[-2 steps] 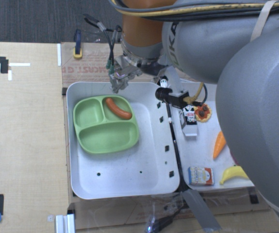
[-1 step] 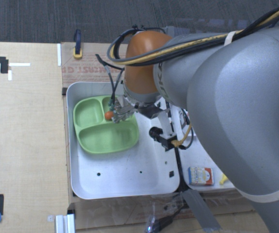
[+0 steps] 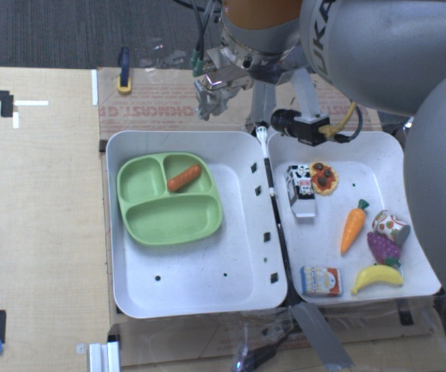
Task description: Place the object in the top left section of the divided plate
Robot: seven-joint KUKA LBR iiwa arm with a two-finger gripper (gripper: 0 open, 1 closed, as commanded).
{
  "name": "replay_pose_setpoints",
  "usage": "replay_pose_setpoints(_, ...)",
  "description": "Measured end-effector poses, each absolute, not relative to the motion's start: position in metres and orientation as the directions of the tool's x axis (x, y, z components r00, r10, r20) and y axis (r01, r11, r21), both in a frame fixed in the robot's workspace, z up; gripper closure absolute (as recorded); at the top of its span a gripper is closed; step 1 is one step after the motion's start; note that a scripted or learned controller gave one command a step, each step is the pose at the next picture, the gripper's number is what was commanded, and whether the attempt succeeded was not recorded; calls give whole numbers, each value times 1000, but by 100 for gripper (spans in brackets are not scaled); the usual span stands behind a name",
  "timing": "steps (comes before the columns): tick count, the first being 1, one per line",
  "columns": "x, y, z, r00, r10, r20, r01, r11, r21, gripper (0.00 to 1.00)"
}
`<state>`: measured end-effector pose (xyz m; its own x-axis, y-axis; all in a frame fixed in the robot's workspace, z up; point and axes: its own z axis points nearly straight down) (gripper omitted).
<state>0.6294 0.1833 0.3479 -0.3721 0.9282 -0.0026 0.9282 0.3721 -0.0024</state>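
Near edge, right bin (image 3: 416, 281): banana (image 3: 377, 278), juice carton (image 3: 321, 281), grapes (image 3: 385, 247), carrot (image 3: 353, 227), pizza piece (image 3: 323, 178) lie loose; I see clutter risk if program re-picks here.

Left bin (image 3: 184, 285): green divided plate (image 3: 170, 219), sausage (image 3: 184, 178) lying in upper right section, not top left. I judge task missed unless moved; low divider ridge could deflect it on re-grasp.

Far: pincer (image 3: 216, 91) above back rim, well apart from plate. Blurred, so I cannot tell whether clenched or released; probably carries nothing.
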Motion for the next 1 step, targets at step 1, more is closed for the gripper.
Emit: replay_pose_setpoints(1,565,190,183,-162,987,-3,987,162,-7,100)
